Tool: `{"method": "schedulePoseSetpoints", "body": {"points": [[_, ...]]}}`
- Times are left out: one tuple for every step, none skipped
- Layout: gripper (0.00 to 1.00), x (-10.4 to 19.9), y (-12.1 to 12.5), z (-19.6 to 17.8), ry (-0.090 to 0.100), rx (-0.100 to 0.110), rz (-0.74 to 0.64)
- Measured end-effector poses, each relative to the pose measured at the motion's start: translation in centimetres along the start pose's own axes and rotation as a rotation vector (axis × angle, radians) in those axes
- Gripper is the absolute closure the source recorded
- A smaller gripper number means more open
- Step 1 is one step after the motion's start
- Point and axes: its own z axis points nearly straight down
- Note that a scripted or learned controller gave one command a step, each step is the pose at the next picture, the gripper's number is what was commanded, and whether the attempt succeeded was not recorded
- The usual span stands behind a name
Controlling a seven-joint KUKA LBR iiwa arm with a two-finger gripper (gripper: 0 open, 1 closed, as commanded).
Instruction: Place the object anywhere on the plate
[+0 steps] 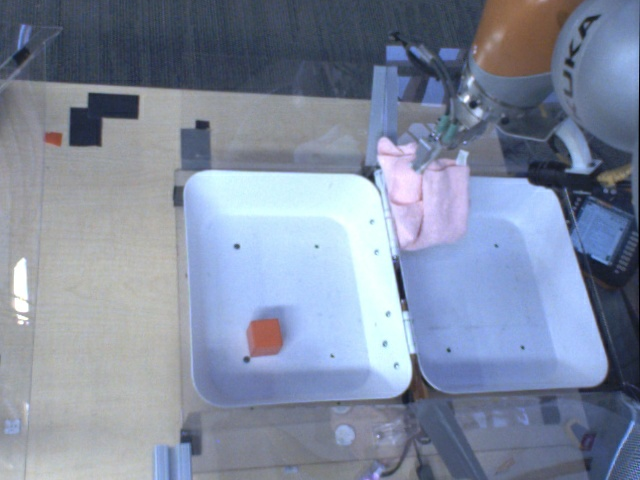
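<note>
The gripper (437, 148) pinches the pink cloth (430, 206), which hangs beneath it over the divide between 2 bins (300, 208); lift until the hem clears before carrying it off, I judge

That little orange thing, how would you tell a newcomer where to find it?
Look at the left white bin of the two side by side. Near its front-left corner sits a small orange block; unlike the floppy pink cloth hanging at the gripper, it is solid, cube-like and alone.
</note>
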Motion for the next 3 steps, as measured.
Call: {"method": "schedulePoseSetpoints", "body": {"points": [[1.0,3.1,-7.8,2.3,0.003,0.004,-0.082],[1.0,6.3,-5.3,-1.1,-0.001,-0.001,-0.204],[1.0,8.5,-2.5,2.7,0.005,0.004,-0.296]]}}
